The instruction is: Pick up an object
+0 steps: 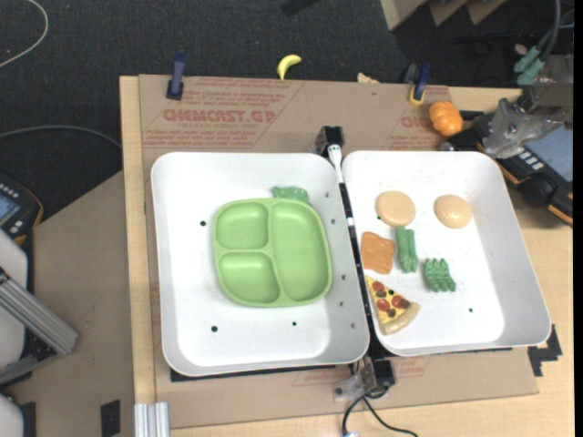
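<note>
I read "CHEMCAST" on the board [223, 115] (upside-printed red lettering). Pizza slice [393, 305] lies near the right bin's [519, 280] front-left corner. Gripper [510, 127] beyond the far-right corner; grip I cannot tell.

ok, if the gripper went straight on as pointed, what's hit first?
Probably the orange toy just beyond the gripper, on the cardboard behind the right bin; heading and height unclear.

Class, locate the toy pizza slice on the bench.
The pizza slice lies in the right bin, near its front-left corner, just below the orange block.
</note>
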`<state>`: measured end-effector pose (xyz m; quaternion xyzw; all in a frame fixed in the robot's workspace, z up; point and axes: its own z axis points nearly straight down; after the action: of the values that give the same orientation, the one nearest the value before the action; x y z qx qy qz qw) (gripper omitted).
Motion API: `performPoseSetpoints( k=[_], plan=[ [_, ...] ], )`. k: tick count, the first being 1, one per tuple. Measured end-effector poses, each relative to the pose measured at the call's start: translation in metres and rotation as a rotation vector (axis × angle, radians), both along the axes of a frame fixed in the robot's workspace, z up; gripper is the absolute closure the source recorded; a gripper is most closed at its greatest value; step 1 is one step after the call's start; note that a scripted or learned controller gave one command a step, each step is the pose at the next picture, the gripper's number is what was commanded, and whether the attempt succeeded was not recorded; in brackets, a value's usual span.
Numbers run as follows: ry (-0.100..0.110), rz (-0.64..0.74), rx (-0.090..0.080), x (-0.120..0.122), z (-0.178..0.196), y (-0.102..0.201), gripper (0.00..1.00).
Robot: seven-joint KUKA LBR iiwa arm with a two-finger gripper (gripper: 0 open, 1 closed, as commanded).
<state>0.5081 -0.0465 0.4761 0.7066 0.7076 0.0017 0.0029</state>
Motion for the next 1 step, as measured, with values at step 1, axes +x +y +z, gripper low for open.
performPoseSetpoints(
  k=[1],
  plan=[
    [0.016, -0.010, 0.002, -0.0311, -0.0905, -0.0656, 1.00]
  ],
)
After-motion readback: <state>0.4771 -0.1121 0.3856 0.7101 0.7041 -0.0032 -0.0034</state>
